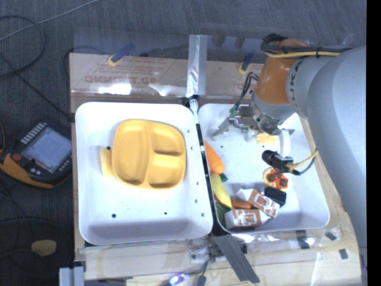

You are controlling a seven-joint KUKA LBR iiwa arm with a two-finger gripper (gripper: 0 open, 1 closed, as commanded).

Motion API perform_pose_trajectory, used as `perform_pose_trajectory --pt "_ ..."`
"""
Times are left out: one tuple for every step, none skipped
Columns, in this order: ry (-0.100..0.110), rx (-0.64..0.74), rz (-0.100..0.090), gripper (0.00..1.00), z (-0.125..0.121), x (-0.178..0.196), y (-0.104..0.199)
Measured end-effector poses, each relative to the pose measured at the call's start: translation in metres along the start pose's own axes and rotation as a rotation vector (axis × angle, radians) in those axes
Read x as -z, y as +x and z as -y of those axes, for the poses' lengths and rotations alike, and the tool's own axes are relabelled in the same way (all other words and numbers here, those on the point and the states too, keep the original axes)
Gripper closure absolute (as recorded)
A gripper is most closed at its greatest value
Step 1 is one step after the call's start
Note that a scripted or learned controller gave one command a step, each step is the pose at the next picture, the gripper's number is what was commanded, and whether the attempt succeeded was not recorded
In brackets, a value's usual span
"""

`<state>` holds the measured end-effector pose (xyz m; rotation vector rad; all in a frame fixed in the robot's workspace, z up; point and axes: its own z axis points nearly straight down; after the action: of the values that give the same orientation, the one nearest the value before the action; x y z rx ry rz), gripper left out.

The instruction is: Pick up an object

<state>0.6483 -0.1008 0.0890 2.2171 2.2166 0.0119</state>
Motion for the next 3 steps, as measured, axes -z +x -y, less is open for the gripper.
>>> perform_pose_trajectory --pt "0.011 -0.071 0.005 0.00 0.014 0.108 -0.081" --pt "0.011 -0.059 0.002 0.00 0.015 0.123 -0.050" --pt "0.014 -0.138 0.001 0.00 0.097 0.034 -0.081"
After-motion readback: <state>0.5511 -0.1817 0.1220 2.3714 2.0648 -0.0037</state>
